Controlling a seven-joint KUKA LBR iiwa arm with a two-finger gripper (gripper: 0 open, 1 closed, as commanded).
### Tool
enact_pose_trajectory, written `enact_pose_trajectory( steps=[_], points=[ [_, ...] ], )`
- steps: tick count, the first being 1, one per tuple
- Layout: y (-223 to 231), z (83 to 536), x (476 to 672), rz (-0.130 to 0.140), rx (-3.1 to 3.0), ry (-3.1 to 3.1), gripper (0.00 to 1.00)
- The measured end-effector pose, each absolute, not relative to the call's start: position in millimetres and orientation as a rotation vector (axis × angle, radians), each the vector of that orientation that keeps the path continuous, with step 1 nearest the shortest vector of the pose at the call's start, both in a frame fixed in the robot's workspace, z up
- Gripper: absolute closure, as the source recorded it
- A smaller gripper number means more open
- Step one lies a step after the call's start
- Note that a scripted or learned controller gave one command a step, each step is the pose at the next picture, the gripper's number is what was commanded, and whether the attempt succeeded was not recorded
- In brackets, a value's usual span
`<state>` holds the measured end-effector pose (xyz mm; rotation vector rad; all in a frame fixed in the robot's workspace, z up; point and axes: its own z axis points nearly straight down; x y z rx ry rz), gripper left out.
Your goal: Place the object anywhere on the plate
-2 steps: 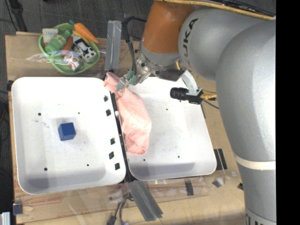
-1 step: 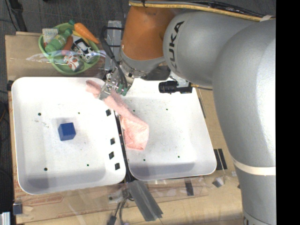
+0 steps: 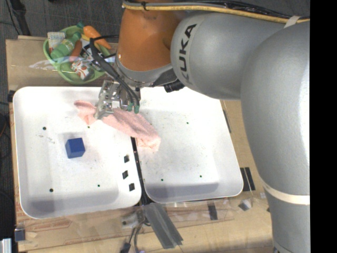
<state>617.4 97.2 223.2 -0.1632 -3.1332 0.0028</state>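
Observation:
A blue cube (image 3: pixel 75 147) sits on the floor of the left bin (image 3: pixel 37 194), left of centre. A floppy pink sheet (image 3: pixel 138 126) lies stretched from the left bin's upper middle across the wall between the bins into the right bin (image 3: pixel 195 157). My gripper (image 3: pixel 118 106) hangs straight over the pink sheet's middle, low and close to it, and covers that part. Whether it touches the sheet is unclear. The cube is well apart from the gripper, down and to the left.
A green bowl (image 3: pixel 67 74) filled with several small items stands on the bench behind the left bin. The big grey arm with its orange band (image 3: pixel 145 36) fills the upper right and overhangs the right bin's far side.

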Motion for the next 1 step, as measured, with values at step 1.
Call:
enact_pose_trajectory(
  steps=[1],
  points=[
    [97.4, 223.3, 617.4, 0.003, -0.163, -3.133, 0.0]
  ],
)
